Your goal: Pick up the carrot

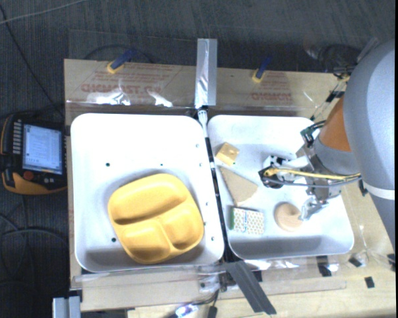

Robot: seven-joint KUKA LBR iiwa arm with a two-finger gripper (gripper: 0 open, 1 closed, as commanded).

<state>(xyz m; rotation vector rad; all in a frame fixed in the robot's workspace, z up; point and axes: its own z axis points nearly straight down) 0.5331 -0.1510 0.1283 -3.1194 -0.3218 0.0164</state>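
Note:
A pale orange round piece, the only carrot-coloured thing I see, lies on the floor of the right bin near its front. My gripper hangs low just to the right of this piece, at its edge; whether it touches the piece I cannot tell. The grey arm with its orange band reaches in from the right over the bin's right side. Nothing shows held in the gripper.
The right bin also holds a small yellow block at the back left, a tan wedge and a green-and-white dotted pad along its left wall. A yellow divided plate lies in the left bin.

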